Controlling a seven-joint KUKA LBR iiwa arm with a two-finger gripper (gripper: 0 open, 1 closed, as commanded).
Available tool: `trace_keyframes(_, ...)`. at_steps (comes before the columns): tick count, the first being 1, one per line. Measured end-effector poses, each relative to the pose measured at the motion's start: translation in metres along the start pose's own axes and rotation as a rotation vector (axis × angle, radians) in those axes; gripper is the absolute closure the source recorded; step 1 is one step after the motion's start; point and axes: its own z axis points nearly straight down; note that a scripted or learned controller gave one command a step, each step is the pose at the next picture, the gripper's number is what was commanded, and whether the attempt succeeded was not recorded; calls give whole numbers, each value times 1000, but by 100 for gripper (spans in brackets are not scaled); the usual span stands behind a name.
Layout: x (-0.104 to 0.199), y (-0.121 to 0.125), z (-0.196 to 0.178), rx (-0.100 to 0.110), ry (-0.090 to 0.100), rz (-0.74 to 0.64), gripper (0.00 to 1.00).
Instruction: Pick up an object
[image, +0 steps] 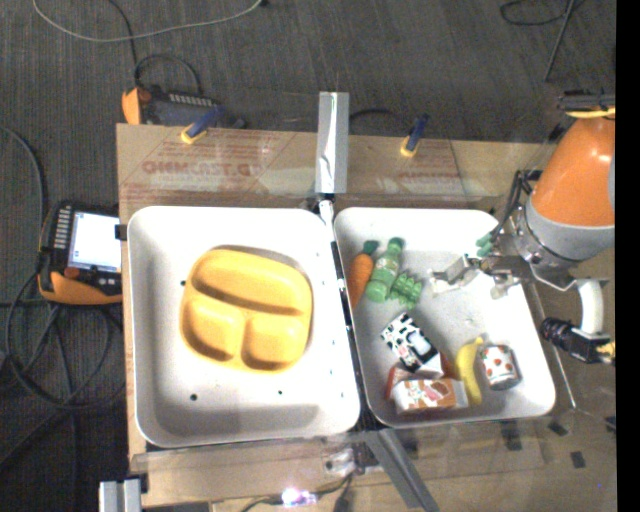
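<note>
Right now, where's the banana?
The banana lies in the right bin, near its front edge, between the small red-and-white carton on its left and the can on its right.

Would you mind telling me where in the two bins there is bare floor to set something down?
Left bin: a bare strip around the yellow tray, widest along the near edge. Right bin: bare floor between the green bottle, banana and end effector. Its near edge is crowded.
</note>
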Motion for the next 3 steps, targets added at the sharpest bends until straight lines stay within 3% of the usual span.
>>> trace_keyframes(1,20,87,94,0,-2,-109,0)
trace_keyframes(2,48,62,126,-13,-9,-90,0)
trace_keyframes(3,48,65,111,-22,-8,-89,100)
